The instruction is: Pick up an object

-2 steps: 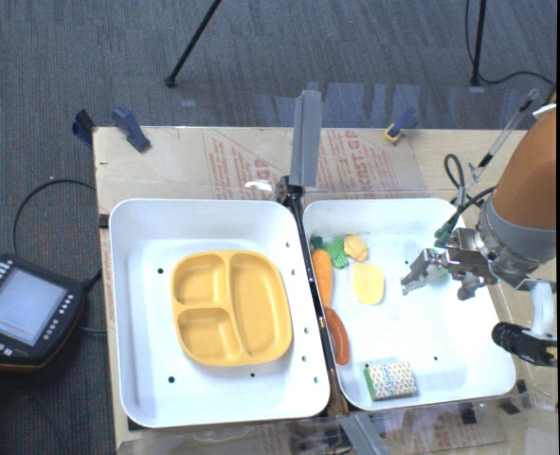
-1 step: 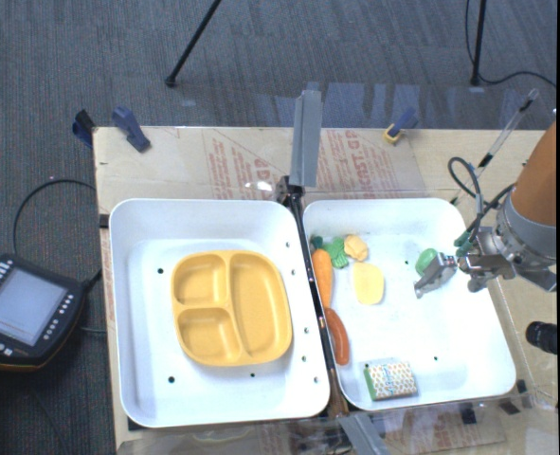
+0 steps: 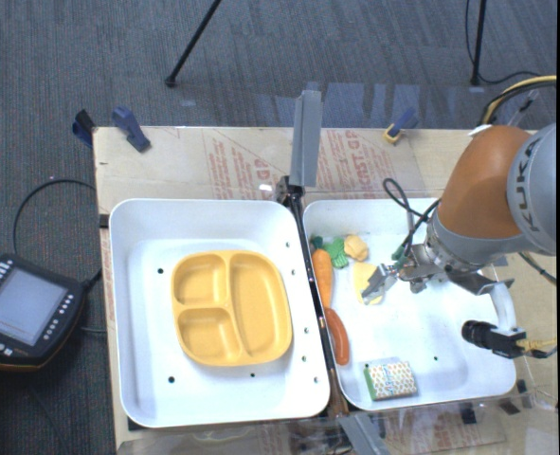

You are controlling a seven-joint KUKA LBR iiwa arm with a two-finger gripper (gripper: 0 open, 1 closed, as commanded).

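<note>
I see end effector (image 3: 378,285) in right white bin (image 3: 450,368) | fingers parted over pale yellow wedge-shaped piece (image 3: 365,279) | nothing gripped

Both white bins, the left bin (image 3: 133,254) and the right bin (image 3: 450,349), look like smooth plastic with a soft sheen. In the left bin lies a yellow divided plate (image 3: 230,307), also smooth plastic, faintly glossy. The bench top (image 3: 213,164) behind the left bin appears to be matt, pale board with red print. Beside that bin's right wall, the toy carrot (image 3: 323,275) and sausage (image 3: 338,336) look like smooth, slightly shiny plastic. The arm (image 3: 488,197) shows a satin orange shell and a grey casing. The floor (image 3: 90,45) beyond the bench is dark, rough-looking carpet.
</note>
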